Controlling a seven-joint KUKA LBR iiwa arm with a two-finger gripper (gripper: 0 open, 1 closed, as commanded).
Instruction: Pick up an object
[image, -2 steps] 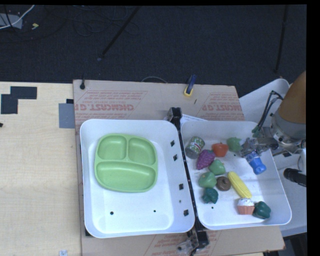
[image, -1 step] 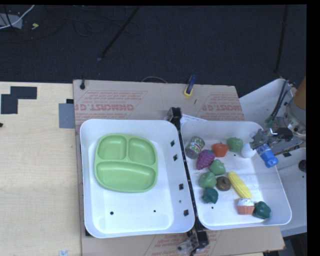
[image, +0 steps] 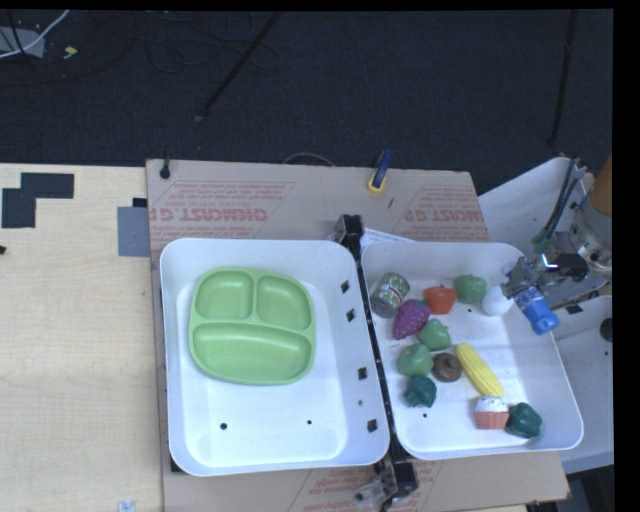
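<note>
Two bins: left bin (image: 180, 400) holds a green plate (image: 252, 326); right bin (image: 560, 400) toys; gripper (image: 528, 288) at its right edge, apparently grasping a blue bottle (image: 540, 314).

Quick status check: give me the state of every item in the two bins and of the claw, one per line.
Plate: flat in left bin, nothing on it.
Can: on its side, right bin.
Grapes: lying beside can.
Tomato: loose, right bin.
Corn: lying flat, slanted.
Donut: flat, touching corn.
Cupcake: upright, near front edge.
Claw: over right bin's right edge, nothing seen held.
</note>
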